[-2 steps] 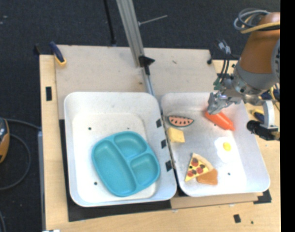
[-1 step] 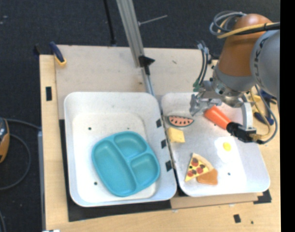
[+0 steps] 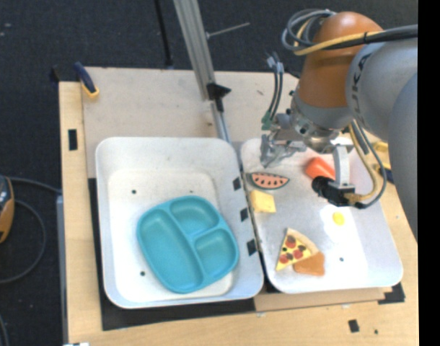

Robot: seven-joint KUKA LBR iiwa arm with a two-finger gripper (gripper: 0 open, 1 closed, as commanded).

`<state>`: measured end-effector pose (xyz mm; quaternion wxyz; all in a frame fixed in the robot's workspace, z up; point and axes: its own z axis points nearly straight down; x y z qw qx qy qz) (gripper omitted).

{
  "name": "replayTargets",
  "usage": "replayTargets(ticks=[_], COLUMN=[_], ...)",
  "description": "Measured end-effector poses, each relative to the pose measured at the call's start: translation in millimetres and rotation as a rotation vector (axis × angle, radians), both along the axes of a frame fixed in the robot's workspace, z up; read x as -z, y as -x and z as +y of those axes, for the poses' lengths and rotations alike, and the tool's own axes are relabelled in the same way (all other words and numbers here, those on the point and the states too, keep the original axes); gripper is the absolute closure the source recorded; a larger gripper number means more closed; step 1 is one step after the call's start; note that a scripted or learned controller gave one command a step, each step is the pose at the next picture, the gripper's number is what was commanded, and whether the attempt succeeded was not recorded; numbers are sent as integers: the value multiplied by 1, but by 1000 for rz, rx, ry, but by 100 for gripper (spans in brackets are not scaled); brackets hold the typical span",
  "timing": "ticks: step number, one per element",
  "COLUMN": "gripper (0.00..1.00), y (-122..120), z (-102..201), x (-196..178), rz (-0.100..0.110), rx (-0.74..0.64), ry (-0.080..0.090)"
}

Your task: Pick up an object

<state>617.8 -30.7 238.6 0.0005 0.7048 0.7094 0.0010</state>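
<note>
My gripper (image 3: 273,156) hangs over the far left corner of the right bin (image 3: 371,265), just above a watermelon slice (image 3: 268,181) and apart from it. A yellow cheese block (image 3: 263,203) lies just in front of the slice. A pizza slice (image 3: 298,251) rests toward the bin's near side. An orange-red piece (image 3: 320,167) sits to the right of the gripper, partly behind a black cable. A small yellow piece (image 3: 338,218) lies in the middle of the bin. Nothing shows in the gripper's grasp.
The left bin (image 3: 119,157) holds a teal divided plate (image 3: 187,243). A slanted aluminium post (image 3: 198,56) rises behind the bins, near the gripper. Cables (image 3: 350,193) loop from the wrist over the right bin. A yellow-handled clamp (image 3: 86,80) sits at the bench's far left corner.
</note>
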Motion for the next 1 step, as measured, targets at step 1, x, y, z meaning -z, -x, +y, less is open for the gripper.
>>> replayTargets(ticks=[1], gripper=[100], y=[4], z=[55], x=[9], rz=[2], rx=[-1], ry=[-1])
